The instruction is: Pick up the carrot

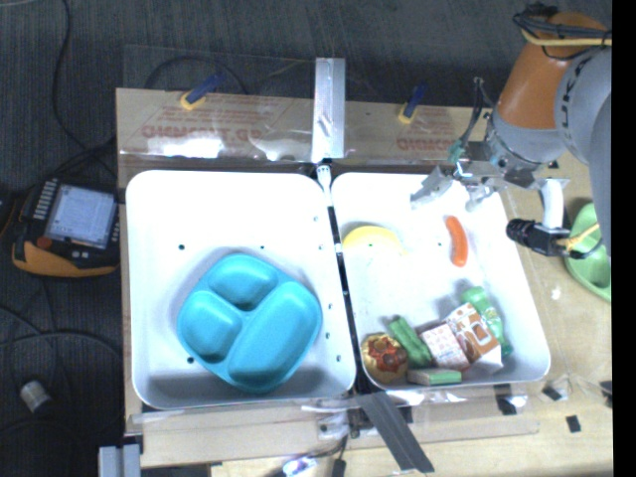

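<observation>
The hand [452, 182] was seen at the upper right of the right bin [527, 296], just above the bin's far end, w/ pale fingers [429, 188] spread apart and nothing held between them. It hung from the grey arm [556, 87] w/ the orange band, reaching in from the right.

The carrot [456, 240], small and orange, lay on the white floor of the right bin, just below the hand and apart from it, approx. lengthwise toward the camera. No contact was visible. The step in hand was judged to be the approach: hand open over the bin, grasp not yet made. For the next move, the hand would need to be shifted slightly toward the near side, lined up across the carrot's short axis, lowered, and closed.

A yellow item [371, 238] lay near the divider, left of the carrot and well apart. A cluster of toy food [437, 344] was piled in the near corner of the same bin, clear of the carrot. In the left bin [159, 227] a blue divided plate [250, 318] was set.

Both bins sat on a wooden table [556, 366] w/ a plastic sheet behind. Dark carpet, cables and a small screen device [70, 225] were seen at left.
</observation>
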You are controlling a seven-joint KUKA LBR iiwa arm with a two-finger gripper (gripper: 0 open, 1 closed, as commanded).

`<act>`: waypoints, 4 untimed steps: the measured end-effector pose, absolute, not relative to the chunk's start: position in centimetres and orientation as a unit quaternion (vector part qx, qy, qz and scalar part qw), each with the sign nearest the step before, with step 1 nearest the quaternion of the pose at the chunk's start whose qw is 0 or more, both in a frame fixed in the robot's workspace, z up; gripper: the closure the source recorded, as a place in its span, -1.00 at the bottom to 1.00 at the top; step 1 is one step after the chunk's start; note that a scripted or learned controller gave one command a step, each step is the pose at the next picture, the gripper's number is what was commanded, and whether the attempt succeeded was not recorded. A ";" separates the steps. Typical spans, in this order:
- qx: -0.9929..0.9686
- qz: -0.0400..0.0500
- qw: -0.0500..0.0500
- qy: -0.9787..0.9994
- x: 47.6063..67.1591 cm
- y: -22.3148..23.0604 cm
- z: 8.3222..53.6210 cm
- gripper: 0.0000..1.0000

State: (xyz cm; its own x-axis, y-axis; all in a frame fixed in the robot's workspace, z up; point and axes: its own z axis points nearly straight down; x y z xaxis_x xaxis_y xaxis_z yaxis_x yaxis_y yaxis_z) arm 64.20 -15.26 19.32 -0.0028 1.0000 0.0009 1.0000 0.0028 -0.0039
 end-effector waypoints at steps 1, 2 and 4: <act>-0.745 0.002 0.002 -0.667 54.3 -19.8 12.7 -1.00; -0.729 0.000 0.003 -0.685 59.3 -21.4 11.9 -1.00; -0.670 0.002 0.001 -0.742 57.4 -20.0 15.6 -1.00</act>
